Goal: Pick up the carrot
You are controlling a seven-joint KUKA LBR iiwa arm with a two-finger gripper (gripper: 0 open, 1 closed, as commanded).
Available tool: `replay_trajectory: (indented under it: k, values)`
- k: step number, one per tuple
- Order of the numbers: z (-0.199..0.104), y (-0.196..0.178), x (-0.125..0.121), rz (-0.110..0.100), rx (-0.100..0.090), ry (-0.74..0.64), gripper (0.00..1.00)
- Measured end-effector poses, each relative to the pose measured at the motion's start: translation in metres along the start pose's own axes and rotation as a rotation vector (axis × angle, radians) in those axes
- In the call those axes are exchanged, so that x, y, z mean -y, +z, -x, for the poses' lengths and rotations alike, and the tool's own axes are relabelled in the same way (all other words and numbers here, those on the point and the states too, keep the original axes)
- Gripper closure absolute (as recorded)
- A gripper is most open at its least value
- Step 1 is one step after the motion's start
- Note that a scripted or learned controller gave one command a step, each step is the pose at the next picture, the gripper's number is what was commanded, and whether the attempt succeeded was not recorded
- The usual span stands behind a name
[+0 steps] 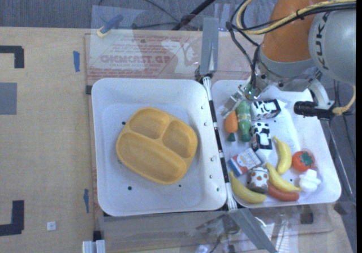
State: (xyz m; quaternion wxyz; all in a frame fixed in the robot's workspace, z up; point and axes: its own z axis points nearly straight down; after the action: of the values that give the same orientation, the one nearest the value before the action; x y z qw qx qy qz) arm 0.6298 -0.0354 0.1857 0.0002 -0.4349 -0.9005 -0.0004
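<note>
Fingers [247, 94] state unclear, low in right bin [331, 187], just above carrot [231, 122] and green bottle [244, 117].

We see a light wooden bench [39, 150] carrying two shallow white bins side by side: the left bin [107, 189] toward its middle, the right bin [328, 189] touching it near the bench's right edge. Blue tape [76, 60] marks its surface.

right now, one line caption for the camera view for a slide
KUKA arm's gripper above the carrot in the right bin; yellow divided plate in the left bin.
</note>
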Motion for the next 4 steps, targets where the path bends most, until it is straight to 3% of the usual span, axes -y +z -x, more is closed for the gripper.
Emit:
replay_trajectory:
  k: [1, 2, 3, 4]
  values:
    - [-0.012, 0.000, 0.036, 0.001, 0.000, -0.335, 0.00]
    - [0.044, 0.078, 0.028, 0.003, 0.004, -0.293, 0.00]
    - [0.029, 0.000, 0.052, 0.004, 0.005, -0.088, 0.00]
    - [0.069, 0.075, 0.015, -0.001, -0.002, -0.248, 0.00]
